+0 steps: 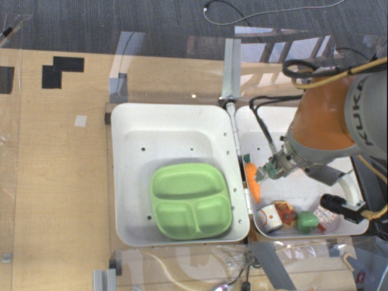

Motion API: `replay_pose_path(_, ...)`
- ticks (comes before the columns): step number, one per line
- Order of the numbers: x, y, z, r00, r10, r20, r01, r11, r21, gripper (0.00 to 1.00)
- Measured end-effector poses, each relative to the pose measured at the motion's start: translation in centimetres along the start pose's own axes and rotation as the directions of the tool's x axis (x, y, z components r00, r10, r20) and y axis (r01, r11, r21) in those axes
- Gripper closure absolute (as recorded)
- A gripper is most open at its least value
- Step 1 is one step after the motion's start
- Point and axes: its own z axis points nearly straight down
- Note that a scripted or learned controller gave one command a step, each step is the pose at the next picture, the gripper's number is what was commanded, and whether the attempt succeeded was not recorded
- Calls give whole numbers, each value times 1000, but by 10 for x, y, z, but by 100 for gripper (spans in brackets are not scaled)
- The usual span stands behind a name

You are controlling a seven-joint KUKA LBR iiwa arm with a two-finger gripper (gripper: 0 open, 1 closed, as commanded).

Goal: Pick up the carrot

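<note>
Robot lab: KUKA arm [339, 111], bins [173, 129], cables [273, 17]

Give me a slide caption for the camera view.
KUKA arm's gripper beside the carrot in the right bin; green divided plate in the left bin.

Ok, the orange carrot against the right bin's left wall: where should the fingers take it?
Probably mid-length on the orange carrot, coming from above. It lies along the white right bin's left wall, so one finger needs the narrow wall-side gap. The two-finger gripper sits just right of it.
</note>
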Motion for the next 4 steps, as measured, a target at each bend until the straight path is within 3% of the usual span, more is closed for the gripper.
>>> replay_pose_path(1,-1,2,-8,1000,-2,0,2,1000,0,100)
replay_pose_path(2,-1,2,-8,1000,-2,0,2,1000,0,0)
replay_pose_path(3,-57,17,8,985,171,2,-171,985,0,0)
replay_pose_path(4,-7,40,8,981,194,0,-194,981,1,0)
